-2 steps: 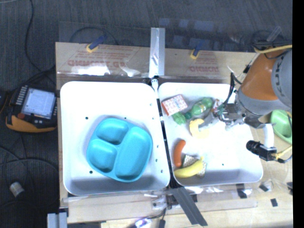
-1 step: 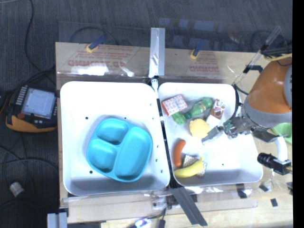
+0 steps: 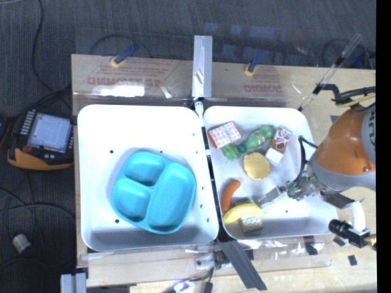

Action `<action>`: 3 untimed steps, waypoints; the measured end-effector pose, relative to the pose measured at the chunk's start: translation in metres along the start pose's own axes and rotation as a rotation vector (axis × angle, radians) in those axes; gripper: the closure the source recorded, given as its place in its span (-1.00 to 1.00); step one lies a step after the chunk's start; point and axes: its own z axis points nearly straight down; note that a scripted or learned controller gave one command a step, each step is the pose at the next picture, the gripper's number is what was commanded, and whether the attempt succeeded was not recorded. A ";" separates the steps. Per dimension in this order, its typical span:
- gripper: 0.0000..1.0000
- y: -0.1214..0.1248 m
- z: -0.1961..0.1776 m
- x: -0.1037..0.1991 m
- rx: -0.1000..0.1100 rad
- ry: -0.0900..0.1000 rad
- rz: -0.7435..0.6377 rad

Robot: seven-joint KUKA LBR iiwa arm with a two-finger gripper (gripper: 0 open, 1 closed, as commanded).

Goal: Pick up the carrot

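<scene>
The carrot is a short orange piece lying at a slant near the left wall of the right bin, just above a yellow banana-like toy. My gripper reaches in low from the right and points left, its tip a short way right of the carrot and apart from it. The arm's orange band hangs over the bin's right rim. Nothing shows in the gripper.
The right bin also holds a red and white box, a green vegetable, a yellow disc, a small can, a white cube and a small block. A blue divided plate lies in the left bin.
</scene>
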 end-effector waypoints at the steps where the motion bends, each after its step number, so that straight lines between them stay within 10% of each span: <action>1: -1.00 0.066 0.003 0.064 -0.012 -0.010 -0.158; 2: -1.00 0.034 -0.079 0.072 0.002 0.000 -0.136; 3: -1.00 0.031 -0.079 0.061 0.004 -0.002 -0.174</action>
